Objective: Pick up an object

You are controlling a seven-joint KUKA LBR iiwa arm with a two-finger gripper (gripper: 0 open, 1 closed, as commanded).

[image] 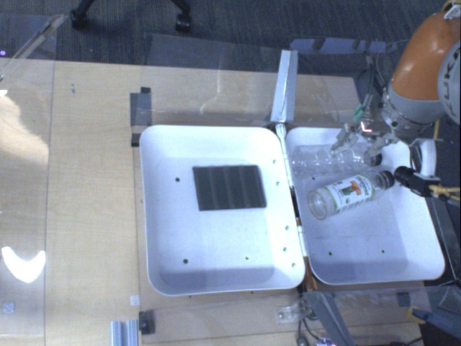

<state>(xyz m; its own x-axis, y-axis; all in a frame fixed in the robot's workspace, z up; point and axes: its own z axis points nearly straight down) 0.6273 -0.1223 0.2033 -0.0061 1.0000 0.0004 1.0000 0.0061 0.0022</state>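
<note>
Dark ridged mat (229, 187) in left bin (166, 150), bottle (346, 194) in right bin (425, 254); gripper (362, 137) grip indiscernible.

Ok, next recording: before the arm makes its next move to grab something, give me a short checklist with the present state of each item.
1. An object to pick is in a bin: ok, a bottle lies on its side in the right bin.
2. Bottle free of the walls: ok, it lies apart from them.
3. Gripper over the bottle: not ok, it sits over the bin's far edge, above clear plastic items.
4. Anything held: cannot tell.
5. Left bin: holds a dark ridged pad.
</note>
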